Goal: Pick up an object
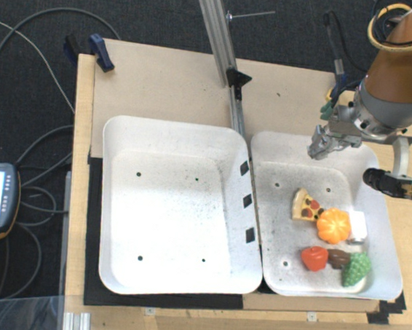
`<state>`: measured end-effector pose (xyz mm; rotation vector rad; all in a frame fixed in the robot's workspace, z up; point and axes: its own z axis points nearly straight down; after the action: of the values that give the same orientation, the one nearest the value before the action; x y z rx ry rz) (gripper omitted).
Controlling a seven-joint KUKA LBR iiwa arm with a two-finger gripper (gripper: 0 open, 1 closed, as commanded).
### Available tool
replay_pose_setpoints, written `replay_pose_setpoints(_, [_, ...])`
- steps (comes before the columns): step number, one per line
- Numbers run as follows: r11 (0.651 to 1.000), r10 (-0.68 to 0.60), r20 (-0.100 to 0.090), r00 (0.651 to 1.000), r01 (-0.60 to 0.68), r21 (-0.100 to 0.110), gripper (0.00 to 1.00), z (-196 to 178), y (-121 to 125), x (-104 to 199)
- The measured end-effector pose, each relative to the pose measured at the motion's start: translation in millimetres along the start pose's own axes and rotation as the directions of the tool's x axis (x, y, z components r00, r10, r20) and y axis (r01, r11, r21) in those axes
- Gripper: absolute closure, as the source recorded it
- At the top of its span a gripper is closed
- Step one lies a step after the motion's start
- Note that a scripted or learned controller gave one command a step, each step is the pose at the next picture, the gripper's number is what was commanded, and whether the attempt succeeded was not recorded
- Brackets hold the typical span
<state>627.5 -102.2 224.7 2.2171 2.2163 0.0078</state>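
Two shallow white plastic bins sit side by side on the wooden desk (163,83); left bin (116,188) has only black speckle on its floor, right bin (279,161) holds all the candidates, bunched twd its 4 o'clock corner. Nothing is picked yet, so I'd call this the approach step: the grey arm w/ orange band has the two-finger gripper (323,148) hanging over the right bin's rim at abt 12 o'clock, well apart from the pile. Fingers: can't tell how far open, they read as one dark metal clump from this angle, and nothing visible is betw. them. Objs, going down: a small toy pizza slice w/ red dots on yellow (305,206) at the pile's 11 o'clock; a round orange toy fruit (334,224) just beside it, touching or nearly; a white flat block (356,226) at the orange's 3 o'clock, partly tucked behind it; a red toy tomato-like piece (314,258) at 7 o'clock; a small dark brown chunk (338,257) beside the red one; a green bumpy toy like broccoli or grapes (357,269) against the bin's edge at 5 o'clock. Next move, as I judge it: travel twd 5 o'clock from the gripper's spot, pick one target, descend. Pizza slice is nearest and has free floor on its 9 o'clock side; the rest are crowded, so a grab there risks nudging neighbours.
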Motion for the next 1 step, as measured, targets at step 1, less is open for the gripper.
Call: replay_pose_setpoints(1, [1.000,0.000,-0.001,1.000,0.000,0.011,1.00,17.1,0.0,0.4])
